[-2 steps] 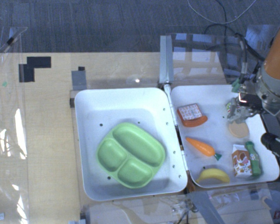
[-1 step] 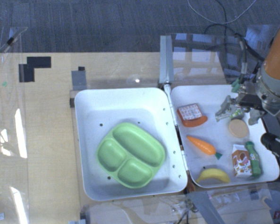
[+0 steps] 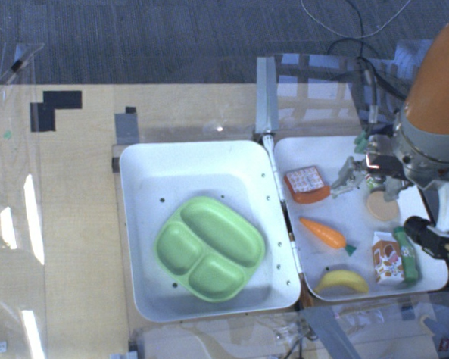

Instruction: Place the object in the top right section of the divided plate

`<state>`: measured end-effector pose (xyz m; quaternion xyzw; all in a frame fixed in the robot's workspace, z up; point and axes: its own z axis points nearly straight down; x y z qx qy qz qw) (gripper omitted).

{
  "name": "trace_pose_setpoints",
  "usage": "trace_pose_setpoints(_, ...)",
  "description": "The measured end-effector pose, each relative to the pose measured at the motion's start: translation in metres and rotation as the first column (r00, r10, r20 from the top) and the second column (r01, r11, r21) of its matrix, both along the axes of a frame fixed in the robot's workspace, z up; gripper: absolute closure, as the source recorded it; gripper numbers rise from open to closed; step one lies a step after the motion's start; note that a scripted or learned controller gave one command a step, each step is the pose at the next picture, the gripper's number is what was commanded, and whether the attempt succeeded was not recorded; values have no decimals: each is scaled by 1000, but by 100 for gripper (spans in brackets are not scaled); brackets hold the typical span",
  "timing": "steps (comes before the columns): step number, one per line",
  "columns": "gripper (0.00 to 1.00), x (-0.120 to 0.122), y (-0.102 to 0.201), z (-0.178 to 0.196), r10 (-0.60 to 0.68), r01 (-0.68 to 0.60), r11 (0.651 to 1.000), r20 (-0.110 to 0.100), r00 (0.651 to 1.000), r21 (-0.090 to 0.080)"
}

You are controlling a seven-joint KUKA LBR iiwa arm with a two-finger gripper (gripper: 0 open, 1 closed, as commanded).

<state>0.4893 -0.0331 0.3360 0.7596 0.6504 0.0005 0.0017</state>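
A light green divided plate (image 3: 208, 248) lies turned at an angle in the left bin (image 3: 141, 187), with nothing in its three sections. My gripper (image 3: 348, 179) hangs over the right bin (image 3: 284, 160), between a red box with a white label (image 3: 308, 185) and a tan round disc (image 3: 382, 205). I see nothing held in it. An orange carrot (image 3: 323, 233) lies just below the box, and a yellow banana (image 3: 343, 281) rests near the bin's front wall.
A white and orange snack packet (image 3: 386, 257) and a green stick-shaped item (image 3: 407, 256) lie at the right bin's front right. The grey arm with its orange band (image 3: 439, 86) covers that bin's right side. A metal divider (image 3: 281, 209) separates the bins.
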Motion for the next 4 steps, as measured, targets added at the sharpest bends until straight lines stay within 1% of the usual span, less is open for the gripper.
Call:
trace_pose_setpoints(1, 0, 0, 39, 4, -329, 329, 944, 0, 944, 0)
trace_pose_setpoints(2, 0, -1, 65, -30, -665, 665, 746, -4, 746, -1)
trace_pose_setpoints(3, 0, 0, 51, 9, -935, 935, 355, 2, 355, 4)
trace_pose_setpoints(4, 0, 7, 26, -155, -924, 924, 383, -6, 383, -4)
